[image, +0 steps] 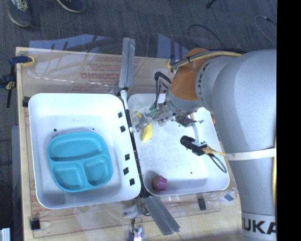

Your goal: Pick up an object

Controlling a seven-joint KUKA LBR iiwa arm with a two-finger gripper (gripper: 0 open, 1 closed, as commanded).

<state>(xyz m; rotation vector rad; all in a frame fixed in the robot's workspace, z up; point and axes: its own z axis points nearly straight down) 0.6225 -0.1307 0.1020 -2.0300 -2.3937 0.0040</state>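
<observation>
Floor: dark grey carpet (141, 19) is running along the top, with shoes (19, 12) resting on it.
Bench: a pale wooden top (56, 63) is lying under clear plastic sheeting.
Clamp: a blue clamp (19, 60) is gripping the bench's left edge.

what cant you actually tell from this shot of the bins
- Gripper, camera view: the wrist and orange band cover it, so the state of the jaws is unclear.
- Yellow object, camera view: too small to identify, and whether the gripper touches it is unclear.
- Purple object, camera view: too small and blurred to name.
- Right bin, camera view: the arm hides its right part.
</observation>
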